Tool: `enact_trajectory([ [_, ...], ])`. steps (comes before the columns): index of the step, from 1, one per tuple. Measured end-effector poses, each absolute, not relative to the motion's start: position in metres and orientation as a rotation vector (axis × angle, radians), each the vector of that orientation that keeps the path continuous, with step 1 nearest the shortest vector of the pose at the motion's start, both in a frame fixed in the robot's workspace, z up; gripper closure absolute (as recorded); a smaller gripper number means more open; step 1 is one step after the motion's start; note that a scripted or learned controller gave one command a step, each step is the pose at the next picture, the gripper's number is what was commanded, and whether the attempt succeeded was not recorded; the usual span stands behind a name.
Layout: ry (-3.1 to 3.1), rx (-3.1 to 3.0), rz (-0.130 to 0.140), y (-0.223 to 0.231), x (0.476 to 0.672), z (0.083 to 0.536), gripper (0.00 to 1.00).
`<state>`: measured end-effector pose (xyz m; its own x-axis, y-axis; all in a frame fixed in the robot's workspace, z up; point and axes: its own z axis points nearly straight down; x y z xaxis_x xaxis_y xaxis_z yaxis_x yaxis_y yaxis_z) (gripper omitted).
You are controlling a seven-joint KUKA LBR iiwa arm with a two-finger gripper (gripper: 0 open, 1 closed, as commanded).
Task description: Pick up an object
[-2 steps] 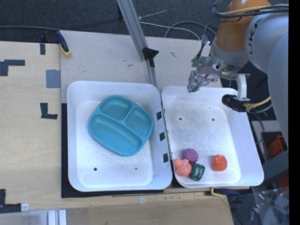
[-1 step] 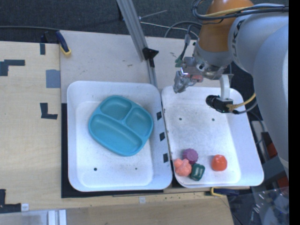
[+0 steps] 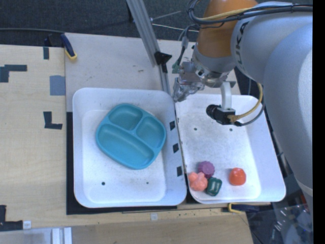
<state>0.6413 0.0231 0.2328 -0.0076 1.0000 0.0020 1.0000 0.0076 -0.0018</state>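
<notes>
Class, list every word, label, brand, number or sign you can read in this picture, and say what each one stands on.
"KU": dark letters on the grey arm beside the orange band; the rest is cut off by the curve.
No other text can be read; the blue plate, the bins and the bench carry none.

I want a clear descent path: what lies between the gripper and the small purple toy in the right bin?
In the camera view, only bare white bin floor lies between the gripper and the small purple toy.

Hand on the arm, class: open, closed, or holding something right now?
Hand: cannot be told; it sits over the far left corner of the right bin, with nothing seen in it.
</notes>
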Motion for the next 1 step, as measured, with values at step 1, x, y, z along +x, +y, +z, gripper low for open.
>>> enact_trajectory([
  [1,-2.227,-2.212,0.003,0.0712,0.6265,0.2230,1.00],
])
